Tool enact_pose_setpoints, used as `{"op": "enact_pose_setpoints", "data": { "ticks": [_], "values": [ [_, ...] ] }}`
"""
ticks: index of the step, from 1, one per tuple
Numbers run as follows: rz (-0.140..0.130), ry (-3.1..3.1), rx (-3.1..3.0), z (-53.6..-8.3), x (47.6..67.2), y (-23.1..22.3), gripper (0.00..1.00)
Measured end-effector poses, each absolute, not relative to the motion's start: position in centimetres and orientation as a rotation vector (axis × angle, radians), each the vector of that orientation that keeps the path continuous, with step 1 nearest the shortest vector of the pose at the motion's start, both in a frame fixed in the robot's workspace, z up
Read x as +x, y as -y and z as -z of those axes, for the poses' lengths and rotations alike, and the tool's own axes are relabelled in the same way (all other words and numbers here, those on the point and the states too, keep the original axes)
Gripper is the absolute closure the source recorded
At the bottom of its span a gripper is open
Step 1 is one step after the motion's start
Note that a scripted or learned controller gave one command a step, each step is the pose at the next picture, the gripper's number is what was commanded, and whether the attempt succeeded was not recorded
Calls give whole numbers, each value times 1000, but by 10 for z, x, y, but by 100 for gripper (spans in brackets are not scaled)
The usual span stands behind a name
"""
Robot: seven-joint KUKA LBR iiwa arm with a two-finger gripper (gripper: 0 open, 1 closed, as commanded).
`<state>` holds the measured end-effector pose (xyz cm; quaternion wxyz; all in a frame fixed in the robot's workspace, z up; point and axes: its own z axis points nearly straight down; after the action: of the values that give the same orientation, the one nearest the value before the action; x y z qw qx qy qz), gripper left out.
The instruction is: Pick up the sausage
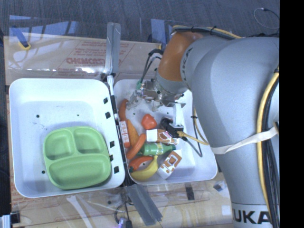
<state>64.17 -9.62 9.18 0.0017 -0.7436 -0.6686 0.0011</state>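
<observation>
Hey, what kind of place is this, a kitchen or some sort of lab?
Most likely a robotics lab or test bench, not a kitchen: a grey industrial arm reaches over two white bins, one holding a green divided plate, the other a heap of toy food.

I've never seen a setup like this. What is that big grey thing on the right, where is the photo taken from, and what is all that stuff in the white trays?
The big grey shape with the orange band is a robot arm, reaching in from the right. One camera fixed above the bench took the photo, looking down at a slant. Two shallow white bins sit side by side. The left bin holds a light green plastic plate with three compartments. The right bin holds a pile of toy food: orange-red sausage-like pieces, a green bottle, something yellow and small printed cartons. The arm's metal gripper hangs over the far end of that pile. I cannot see anything held in it.
</observation>
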Motion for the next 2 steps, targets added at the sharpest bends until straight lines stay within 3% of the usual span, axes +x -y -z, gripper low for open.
{"op": "enact_pose_setpoints", "data": {
  "ticks": [1, 2],
  "values": [
    [-5, 2065, -2363, -91, 604, 94, 0],
    [-7, 2068, -2358, -101, 604, 94, 100]
  ]
}}
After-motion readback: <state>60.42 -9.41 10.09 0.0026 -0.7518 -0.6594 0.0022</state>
